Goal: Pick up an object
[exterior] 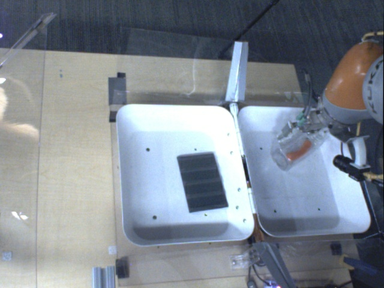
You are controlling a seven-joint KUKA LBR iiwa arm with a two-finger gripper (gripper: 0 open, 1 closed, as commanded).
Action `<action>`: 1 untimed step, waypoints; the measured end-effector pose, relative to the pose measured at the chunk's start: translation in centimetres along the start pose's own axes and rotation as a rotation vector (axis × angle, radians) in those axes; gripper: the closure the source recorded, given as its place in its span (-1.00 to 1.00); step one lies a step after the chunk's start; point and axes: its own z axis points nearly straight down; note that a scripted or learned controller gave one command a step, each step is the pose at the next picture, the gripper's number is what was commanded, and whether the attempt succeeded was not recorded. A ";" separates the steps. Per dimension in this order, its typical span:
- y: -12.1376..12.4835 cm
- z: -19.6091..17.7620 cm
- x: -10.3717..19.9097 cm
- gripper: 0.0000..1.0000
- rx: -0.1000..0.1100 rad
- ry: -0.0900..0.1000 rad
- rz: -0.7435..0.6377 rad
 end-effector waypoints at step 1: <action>-0.2 0.1 0.1 -1.00 -0.005 -0.003 0.015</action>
